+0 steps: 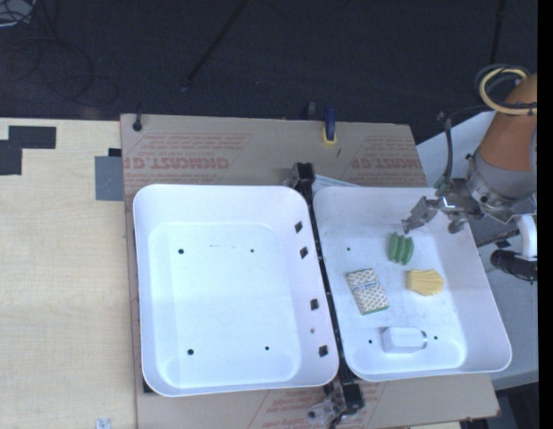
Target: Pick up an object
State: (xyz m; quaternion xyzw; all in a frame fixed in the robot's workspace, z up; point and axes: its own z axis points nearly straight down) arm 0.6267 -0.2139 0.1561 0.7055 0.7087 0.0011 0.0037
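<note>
The right bin (pixel 490 329) holds four objects. A green ridged piece (pixel 400 248) lies near its middle, with a yellow ridged piece (pixel 425 281) just below and to the right of it. A patterned flat packet (pixel 367 290) lies to the left, and a white block (pixel 403 339) sits near the front wall. My gripper (pixel 434 222) hangs over the bin's far right part, above and slightly right of the green piece. It is open, its two fingers spread apart with nothing between them.
The left bin (pixel 151 239) stands beside the right one, with black clips (pixel 304 231) along the shared edge. Both bins rest on a cardboard sheet (pixel 222 150). The grey arm with its orange band (pixel 513 141) comes in from the right.
</note>
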